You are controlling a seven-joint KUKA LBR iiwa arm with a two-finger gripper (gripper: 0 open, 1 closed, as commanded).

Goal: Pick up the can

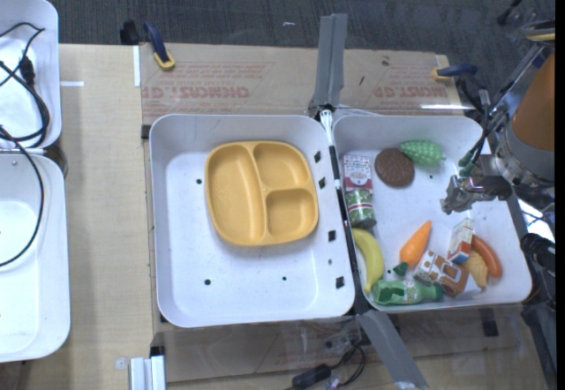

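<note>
The can lies on its side along the left wall of the right bin. It has a red and white label at its far end and a green one at its near end. My gripper hangs over the right half of that bin, well to the right of the can and apart from it. A small carton sits just below the gripper. Nothing shows in its grasp.
Around the can lie a brown round disc, a green knobbly piece, a carrot, a banana and a green pouch. A sausage lies at the right. The left bin holds a yellow divided plate.
</note>
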